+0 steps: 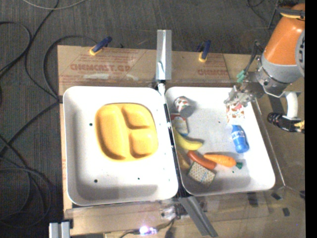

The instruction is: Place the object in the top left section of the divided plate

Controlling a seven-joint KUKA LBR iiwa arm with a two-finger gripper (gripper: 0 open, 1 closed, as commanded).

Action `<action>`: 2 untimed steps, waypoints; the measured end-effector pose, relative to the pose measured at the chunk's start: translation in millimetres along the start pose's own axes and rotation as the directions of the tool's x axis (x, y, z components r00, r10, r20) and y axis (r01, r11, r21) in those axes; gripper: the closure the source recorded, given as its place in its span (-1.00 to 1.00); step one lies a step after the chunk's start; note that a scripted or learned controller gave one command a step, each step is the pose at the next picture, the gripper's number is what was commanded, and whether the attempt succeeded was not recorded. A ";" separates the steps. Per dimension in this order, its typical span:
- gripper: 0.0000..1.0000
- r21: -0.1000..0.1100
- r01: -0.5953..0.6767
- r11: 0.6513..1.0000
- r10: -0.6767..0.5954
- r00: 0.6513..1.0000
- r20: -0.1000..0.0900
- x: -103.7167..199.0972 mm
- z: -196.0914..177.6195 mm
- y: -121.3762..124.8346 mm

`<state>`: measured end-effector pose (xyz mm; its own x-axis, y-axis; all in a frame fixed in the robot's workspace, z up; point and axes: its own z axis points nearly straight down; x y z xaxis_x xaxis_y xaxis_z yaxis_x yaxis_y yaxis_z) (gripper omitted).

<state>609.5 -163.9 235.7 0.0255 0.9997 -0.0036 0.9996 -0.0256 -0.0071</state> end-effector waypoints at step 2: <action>1.00 -0.002 0.337 0.942 -0.337 0.942 -0.005 55.1 114.4 -63.2</action>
<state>546.9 -107.6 121.5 -0.3128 0.9498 0.0039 0.9498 0.3128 -0.0058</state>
